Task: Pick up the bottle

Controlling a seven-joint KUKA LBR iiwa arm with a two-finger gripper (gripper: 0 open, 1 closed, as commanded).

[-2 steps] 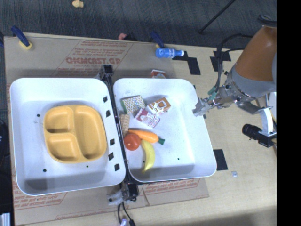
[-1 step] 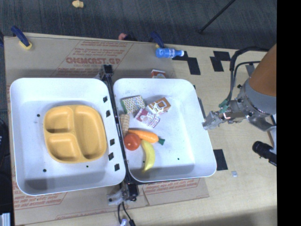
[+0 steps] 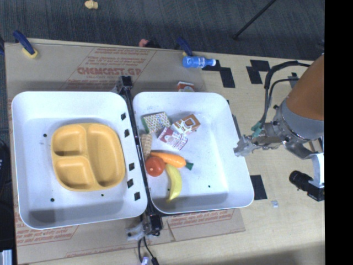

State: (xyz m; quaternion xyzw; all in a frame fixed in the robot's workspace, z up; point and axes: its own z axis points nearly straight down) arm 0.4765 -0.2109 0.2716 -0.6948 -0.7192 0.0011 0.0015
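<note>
Looking for the bottle [image 3: 197, 62], we find it lying on its side on the surface beyond the far edge of the right bin [image 3: 234, 148], outside both bins, its white cap pointing right. It is small, blue and looks like plastic, so we judge it light, fairly stiff and smooth enough to slip; being round and lying down, it could roll away under a glancing touch. We would take hold across the middle of the blue body, with the jaws closing on its two long sides, not on the narrow cap end. The gripper [image 3: 242, 148] hangs at the right edge of the right bin, well apart from the bottle, and we cannot tell from this view how the jaws stand; nothing shows between them. The right bin holds a banana [image 3: 174, 183], a carrot [image 3: 169, 159], a tomato [image 3: 155, 167] and some small packets [image 3: 174, 134], none of which lie between the bottle and a descent from above.
</note>
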